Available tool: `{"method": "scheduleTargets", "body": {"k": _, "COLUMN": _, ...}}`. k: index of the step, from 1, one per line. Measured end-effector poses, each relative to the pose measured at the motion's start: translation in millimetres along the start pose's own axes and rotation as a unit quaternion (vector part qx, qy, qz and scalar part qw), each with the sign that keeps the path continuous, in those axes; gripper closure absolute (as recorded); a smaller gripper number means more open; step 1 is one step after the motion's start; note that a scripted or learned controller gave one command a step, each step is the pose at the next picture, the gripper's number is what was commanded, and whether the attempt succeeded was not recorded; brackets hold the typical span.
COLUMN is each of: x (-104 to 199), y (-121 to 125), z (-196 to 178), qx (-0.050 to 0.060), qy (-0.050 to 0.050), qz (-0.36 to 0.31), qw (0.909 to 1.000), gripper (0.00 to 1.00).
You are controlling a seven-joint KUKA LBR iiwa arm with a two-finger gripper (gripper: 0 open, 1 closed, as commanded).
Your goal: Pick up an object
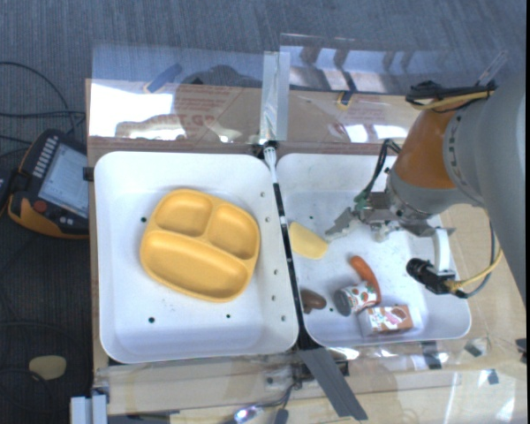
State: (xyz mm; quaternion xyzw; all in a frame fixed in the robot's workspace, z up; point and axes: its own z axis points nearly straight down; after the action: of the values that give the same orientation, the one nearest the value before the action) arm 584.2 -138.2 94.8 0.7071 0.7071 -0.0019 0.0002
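In the right bin (450, 325) lie a yellow cheese wedge (307, 241), an orange carrot (364, 270), a brown lump (314, 301), a small can with a red label (357, 299) and a red and white carton (387, 319). My gripper (362, 226) hangs over the middle of this bin, just right of the cheese wedge and above the carrot. It stands open, its fingers spread with nothing between them. The arm's orange band (424, 148) is up and to the right of it.
The left bin (124, 325) holds a yellow divided plate (200, 243). A low wall (283, 237) separates the two bins. A black cable with a connector (428, 275) hangs at the right bin's right side. A teach pendant (49, 184) lies on the floor to the left.
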Motion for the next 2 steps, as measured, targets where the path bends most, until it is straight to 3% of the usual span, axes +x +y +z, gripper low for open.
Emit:
{"method": "scheduleTargets", "body": {"k": 1, "x": -0.1, "y": -61.0, "z": 5.1, "qx": -0.007, "qy": 0.000, "qz": 0.000, "qw": 1.0000, "gripper": 0.00}}
{"method": "scheduleTargets", "body": {"k": 2, "x": 0.2, "y": -60.1, "z": -4.2, "qx": -0.007, "qy": 0.000, "qz": 0.000, "qw": 1.0000, "gripper": 1.00}}
